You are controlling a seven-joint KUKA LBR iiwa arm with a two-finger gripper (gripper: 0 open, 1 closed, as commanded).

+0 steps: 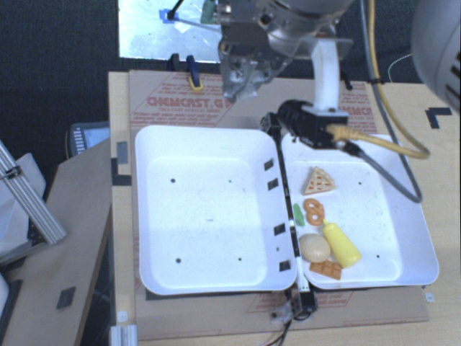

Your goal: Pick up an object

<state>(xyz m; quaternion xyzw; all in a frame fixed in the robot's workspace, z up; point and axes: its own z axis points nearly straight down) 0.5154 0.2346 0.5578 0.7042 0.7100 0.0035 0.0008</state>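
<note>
My gripper (pixel 240 83) hangs high over the bench's far side, above the back edge of the left bin (pixel 202 215). It is well away from every object, and I see nothing in it. In the right bin (pixel 392 222), along its left side, lie a tan triangular wedge (pixel 318 182), an orange pretzel (pixel 313 210), a small green piece (pixel 297 214), a yellow bottle shape (pixel 341 244), a beige round lump (pixel 314 247) and an orange waffle piece (pixel 326 269).
A black hinged divider (pixel 282 193) runs between the two bins. A yellow cable (pixel 389 146) crosses the back of the right bin. Both bins rest on a cardboard sheet (pixel 173 103).
</note>
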